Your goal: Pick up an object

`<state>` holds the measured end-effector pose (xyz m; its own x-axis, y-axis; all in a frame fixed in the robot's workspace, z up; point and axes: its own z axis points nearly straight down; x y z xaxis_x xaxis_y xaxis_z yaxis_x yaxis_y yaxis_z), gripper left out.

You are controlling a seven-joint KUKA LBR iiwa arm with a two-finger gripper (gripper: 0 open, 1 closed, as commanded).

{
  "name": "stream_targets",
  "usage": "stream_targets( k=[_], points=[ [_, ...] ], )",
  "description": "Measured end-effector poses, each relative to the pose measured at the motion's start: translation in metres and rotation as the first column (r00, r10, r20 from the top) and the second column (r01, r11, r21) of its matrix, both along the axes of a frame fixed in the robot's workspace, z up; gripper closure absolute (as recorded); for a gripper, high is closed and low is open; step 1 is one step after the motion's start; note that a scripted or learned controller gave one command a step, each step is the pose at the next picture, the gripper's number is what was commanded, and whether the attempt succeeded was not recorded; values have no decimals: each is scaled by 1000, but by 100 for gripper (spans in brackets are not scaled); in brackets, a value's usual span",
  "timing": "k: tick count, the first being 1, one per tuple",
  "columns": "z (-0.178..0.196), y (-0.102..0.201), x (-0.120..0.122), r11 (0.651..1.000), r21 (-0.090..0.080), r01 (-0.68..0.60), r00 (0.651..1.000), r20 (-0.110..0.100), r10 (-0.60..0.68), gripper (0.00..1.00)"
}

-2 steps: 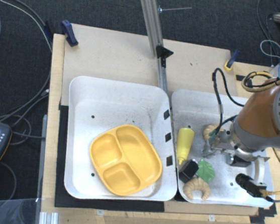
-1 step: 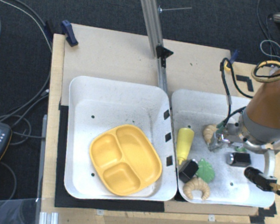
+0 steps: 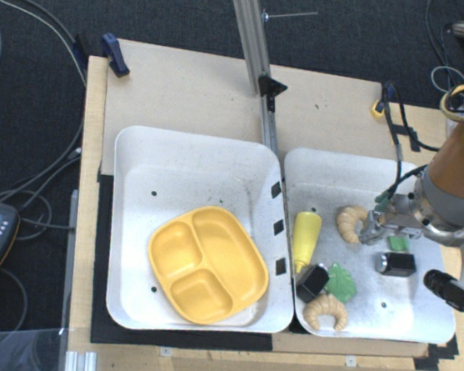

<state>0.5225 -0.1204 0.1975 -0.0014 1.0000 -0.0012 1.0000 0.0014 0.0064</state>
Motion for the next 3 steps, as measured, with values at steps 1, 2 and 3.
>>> stream_targets(
  k=[1, 2, 3],
  points=[
    [44, 4, 2, 1000, 0, -1, 1000, 0, 1, 100],
    [53, 53, 26, 1000, 2, -6, 1000, -3, 6, 100],
    [38, 105, 47, 1000, 2, -5, 1000, -5, 5, 100]
  ],
)
